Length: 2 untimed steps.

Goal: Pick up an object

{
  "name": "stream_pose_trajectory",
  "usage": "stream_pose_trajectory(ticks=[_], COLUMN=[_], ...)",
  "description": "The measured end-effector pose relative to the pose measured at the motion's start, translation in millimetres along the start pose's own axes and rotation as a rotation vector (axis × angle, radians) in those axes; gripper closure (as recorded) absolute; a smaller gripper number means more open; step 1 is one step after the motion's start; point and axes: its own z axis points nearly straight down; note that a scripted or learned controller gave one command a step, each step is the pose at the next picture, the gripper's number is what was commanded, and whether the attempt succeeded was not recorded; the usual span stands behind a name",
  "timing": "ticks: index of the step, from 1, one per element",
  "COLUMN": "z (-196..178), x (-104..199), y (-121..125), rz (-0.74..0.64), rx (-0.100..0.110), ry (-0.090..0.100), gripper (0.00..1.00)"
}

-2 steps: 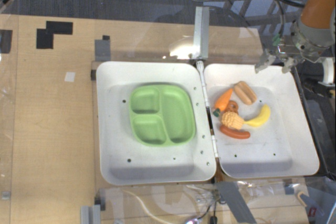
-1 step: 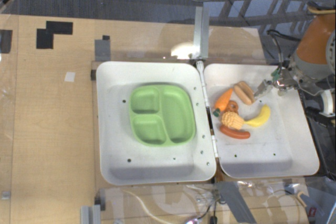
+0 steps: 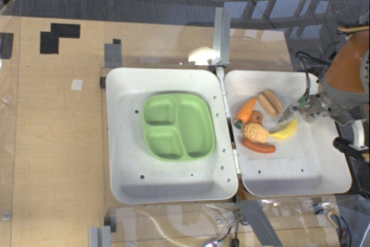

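The right bin point(image 3: 300, 173) holds a cluster of toy foods: a carrot point(image 3: 246, 109), a hot dog bun point(image 3: 270, 102), a corn cob point(image 3: 256, 133), a red sausage point(image 3: 259, 147) and a yellow banana point(image 3: 285, 131). My gripper point(image 3: 288, 115) reaches in from the right, its tips just above the banana and beside the bun. Nothing shows between its fingers.
A green divided tray point(image 3: 176, 126) lies in the left bin point(image 3: 124, 170). A metal post point(image 3: 222, 34) stands behind the divider between the bins. The arm's orange band point(image 3: 347, 69) hangs over the right bin's far right edge.
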Motion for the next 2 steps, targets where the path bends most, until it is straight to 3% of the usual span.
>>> stream_pose_trajectory(ticks=[1, 2], z=[-13.2, -114.9], x=[0.5, 19.0], y=[3.2, -9.6], rz=[-0.001, 0.041], rx=[-0.008, 0.003], ry=[-0.001, 0.000], gripper=[1.00, 1.00])
